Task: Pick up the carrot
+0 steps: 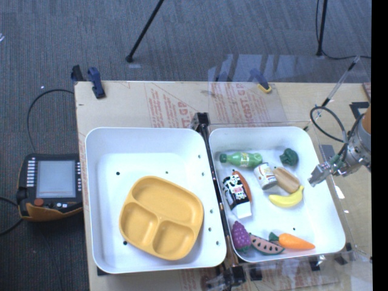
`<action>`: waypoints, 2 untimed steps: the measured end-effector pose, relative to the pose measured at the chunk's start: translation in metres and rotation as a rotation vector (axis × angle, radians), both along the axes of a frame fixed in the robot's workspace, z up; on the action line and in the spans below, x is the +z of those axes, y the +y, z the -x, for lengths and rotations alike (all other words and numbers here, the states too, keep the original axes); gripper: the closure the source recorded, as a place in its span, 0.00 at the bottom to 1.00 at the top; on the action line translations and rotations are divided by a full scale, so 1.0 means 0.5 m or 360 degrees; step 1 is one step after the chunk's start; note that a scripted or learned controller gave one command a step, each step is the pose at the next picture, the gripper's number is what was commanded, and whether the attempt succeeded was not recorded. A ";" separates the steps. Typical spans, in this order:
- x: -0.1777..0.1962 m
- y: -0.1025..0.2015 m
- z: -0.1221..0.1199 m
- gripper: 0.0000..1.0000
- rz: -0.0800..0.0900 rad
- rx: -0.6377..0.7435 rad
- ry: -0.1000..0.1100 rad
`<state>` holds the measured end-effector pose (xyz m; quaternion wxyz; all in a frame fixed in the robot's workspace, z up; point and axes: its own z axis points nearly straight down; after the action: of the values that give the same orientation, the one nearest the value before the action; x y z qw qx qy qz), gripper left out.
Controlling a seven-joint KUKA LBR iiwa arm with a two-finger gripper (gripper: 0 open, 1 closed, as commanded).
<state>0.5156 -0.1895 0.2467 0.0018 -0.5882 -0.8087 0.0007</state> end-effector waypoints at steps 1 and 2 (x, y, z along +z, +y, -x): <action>0.001 0.000 0.000 0.00 0.0000 0.0000 -0.0001; -0.204 -0.045 0.076 0.00 -0.0008 -0.0073 0.0013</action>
<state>0.4777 -0.2121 0.1444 0.0065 -0.6067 -0.7949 0.0012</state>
